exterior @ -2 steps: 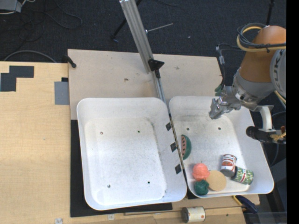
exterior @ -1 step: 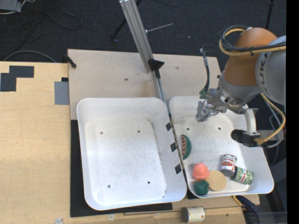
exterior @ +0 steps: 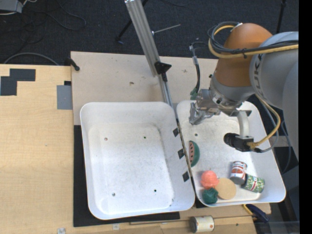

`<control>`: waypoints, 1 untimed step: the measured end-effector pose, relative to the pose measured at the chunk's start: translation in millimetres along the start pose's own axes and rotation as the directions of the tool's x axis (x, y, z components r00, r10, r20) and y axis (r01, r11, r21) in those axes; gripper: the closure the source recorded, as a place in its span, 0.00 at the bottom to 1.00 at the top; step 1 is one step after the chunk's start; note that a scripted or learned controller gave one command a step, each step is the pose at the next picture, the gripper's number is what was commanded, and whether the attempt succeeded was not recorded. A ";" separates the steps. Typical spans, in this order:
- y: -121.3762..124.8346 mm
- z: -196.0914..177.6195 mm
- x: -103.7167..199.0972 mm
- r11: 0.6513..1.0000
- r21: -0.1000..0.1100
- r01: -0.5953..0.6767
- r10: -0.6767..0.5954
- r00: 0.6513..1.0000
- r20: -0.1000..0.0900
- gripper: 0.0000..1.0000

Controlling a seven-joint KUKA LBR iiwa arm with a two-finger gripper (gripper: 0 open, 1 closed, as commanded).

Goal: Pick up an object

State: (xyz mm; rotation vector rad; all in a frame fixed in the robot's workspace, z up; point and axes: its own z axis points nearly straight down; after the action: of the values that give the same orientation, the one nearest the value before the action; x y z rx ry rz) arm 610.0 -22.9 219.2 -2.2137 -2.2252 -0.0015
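My gripper point(exterior: 196, 115) hangs over the far left part of the right bin point(exterior: 273, 179), its fingers pointing down near the bin floor. Nothing shows between them. A watermelon slice point(exterior: 193, 153) lies against the bin's left wall, a short way in front of the gripper. At the near end lie a pink-orange ball point(exterior: 209, 178), a dark green lump point(exterior: 210, 195), a tan disc point(exterior: 226, 188), a red-and-white can point(exterior: 238, 170) and a green can point(exterior: 254, 183).
The left bin point(exterior: 97, 126) sits beside the right one, with black clips on the shared wall. A slanted aluminium bar point(exterior: 146, 38) rises behind the bins. A black cable connector point(exterior: 236, 141) hangs over the right bin. A small cylinder point(exterior: 202, 224) lies on the bench in front.
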 end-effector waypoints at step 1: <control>4.1 -12.7 52.3 1.000 0.000 -0.002 0.002 1.000 0.002 1.00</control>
State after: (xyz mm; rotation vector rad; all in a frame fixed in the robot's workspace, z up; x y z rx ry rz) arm 613.8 29.4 232.0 -2.2166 -2.2246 0.0012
